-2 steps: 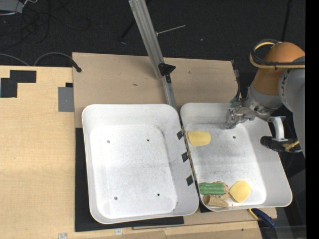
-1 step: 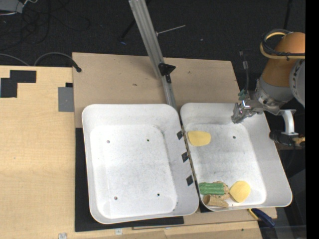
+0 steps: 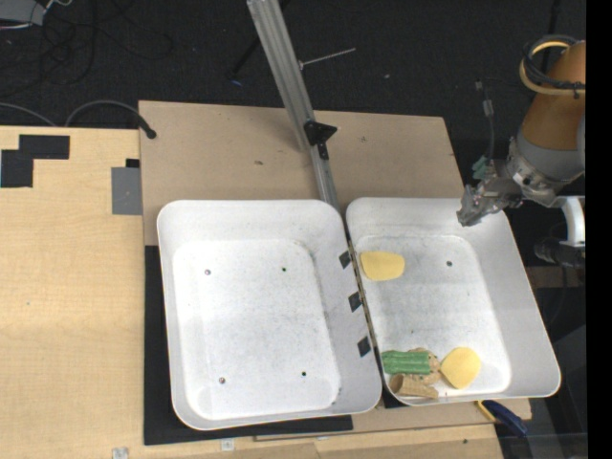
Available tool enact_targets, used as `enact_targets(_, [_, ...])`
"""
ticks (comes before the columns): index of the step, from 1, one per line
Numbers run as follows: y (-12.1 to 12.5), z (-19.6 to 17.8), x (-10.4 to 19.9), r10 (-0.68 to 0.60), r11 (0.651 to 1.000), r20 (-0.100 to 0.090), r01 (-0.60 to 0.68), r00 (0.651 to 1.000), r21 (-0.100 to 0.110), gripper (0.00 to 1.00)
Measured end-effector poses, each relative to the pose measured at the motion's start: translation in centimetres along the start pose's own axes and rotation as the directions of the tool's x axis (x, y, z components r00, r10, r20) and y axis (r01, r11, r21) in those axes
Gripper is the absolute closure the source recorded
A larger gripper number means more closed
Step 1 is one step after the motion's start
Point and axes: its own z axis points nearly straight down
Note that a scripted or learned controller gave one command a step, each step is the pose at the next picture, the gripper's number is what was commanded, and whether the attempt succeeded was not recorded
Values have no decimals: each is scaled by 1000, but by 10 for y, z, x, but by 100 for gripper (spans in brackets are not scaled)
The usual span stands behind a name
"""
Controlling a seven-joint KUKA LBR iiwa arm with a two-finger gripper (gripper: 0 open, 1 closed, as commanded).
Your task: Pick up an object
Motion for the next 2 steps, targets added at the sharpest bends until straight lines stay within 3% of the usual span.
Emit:
enact_targets(1, [6, -62, -6, -4, 1000, 1, 4, 1000, -3, 100])
enact_targets(2, [-6, -68, 41, -9, 1000, -3, 9, 1000, 5, 100])
